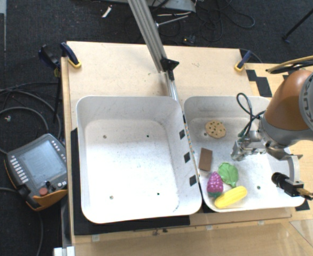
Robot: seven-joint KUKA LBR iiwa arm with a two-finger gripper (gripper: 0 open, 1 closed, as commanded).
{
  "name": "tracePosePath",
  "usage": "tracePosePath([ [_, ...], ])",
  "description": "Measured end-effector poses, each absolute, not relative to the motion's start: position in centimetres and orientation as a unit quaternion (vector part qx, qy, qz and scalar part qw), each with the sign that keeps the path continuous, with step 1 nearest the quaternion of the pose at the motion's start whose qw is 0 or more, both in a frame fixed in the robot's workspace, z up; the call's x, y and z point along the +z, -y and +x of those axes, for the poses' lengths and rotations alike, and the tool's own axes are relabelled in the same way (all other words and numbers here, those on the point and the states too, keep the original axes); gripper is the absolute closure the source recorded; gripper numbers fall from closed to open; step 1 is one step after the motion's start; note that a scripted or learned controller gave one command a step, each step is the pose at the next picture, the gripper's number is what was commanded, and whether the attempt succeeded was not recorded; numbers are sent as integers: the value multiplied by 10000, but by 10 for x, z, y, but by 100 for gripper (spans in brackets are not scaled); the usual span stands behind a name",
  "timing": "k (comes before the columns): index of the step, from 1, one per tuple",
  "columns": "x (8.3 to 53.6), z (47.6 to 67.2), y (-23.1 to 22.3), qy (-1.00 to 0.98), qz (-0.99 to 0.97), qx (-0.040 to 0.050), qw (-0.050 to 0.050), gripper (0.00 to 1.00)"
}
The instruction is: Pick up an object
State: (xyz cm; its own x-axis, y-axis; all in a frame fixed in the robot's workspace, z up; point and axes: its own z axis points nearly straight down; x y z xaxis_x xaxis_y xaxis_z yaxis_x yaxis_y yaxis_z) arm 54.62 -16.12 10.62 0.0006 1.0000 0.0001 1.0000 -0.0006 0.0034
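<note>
The right bin holds a round tan cookie, a brown block, a green leafy piece, a magenta grape bunch and a yellow corn cob. My gripper hangs low inside this bin, right of the brown block and just above the green piece. It lies below and right of the cookie. Nothing shows between its fingers. The arm's grey and orange wrist covers the bin's right side.
The left bin lies beside the right one, sharing a middle wall with black markers. A slanted metal bar crosses the bench's back. Yellow clamps sit at the bench corners. A teach pendant rests on the floor at left.
</note>
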Motion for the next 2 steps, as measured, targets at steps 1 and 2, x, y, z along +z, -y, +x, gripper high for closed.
tracePosePath([
  [1,170,548,161,-7080,7062,16,30,100],
  [2,222,550,161,-7082,7060,15,30,100],
])
